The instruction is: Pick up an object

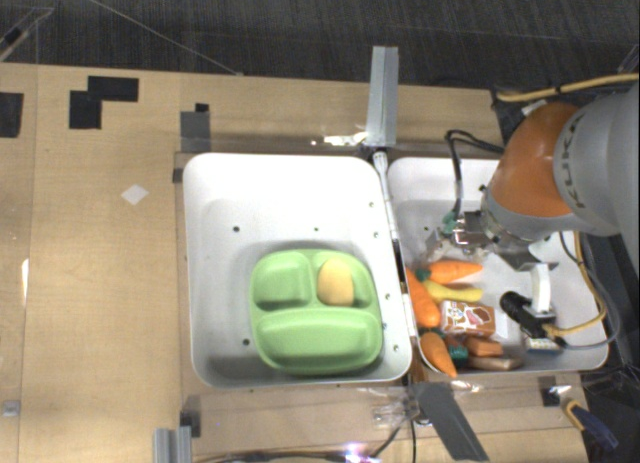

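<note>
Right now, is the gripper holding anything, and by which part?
Cannot be told: the gripper sits just above an orange toy carrot in the right white bin, its grip hidden.

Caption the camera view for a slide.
Grey arm's gripper low over toy food in right white bin; green divided plate in left white bin.

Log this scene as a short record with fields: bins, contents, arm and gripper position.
left bin: holds a green divided tray
tray contents: one yellow egg-shaped object in its upper right compartment
right bin: holds a cluster of toy food along its left side and lower edge
cluster items: toy carrots, a brown packet, other pieces too small to name
arm: reaches in from the right over the right bin
gripper: low over the upper end of the cluster; finger state unclear
</note>
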`<state>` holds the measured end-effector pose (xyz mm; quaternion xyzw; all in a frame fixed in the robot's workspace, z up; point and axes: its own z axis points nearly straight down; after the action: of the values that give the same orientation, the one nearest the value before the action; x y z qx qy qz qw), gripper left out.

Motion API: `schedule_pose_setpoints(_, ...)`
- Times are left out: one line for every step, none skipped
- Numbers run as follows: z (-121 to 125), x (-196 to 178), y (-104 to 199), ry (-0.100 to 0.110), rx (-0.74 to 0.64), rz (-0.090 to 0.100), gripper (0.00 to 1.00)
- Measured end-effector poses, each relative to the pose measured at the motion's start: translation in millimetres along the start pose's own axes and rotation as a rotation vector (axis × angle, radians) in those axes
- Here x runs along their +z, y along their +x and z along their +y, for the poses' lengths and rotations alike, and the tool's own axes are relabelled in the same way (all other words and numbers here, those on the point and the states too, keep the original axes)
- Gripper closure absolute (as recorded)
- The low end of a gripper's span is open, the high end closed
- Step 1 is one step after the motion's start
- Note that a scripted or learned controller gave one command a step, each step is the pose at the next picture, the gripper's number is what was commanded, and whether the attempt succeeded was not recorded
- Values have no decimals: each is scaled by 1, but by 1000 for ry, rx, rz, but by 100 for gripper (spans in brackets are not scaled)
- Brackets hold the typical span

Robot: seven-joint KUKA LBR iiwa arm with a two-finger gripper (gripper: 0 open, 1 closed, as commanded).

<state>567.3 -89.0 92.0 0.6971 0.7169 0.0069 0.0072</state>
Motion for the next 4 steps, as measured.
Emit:
schedule_pose_setpoints(-43, -2, 4, -6, -35, -2, 0)
schedule_pose_setpoints(-70, -3, 6, -12, 26, -3, 0)
schedule_pose_setpoints(-70, -3, 6, -13, -83, -5, 0)
schedule_pose_setpoints(-78, -34, 5, 16, -144, 2, 0)
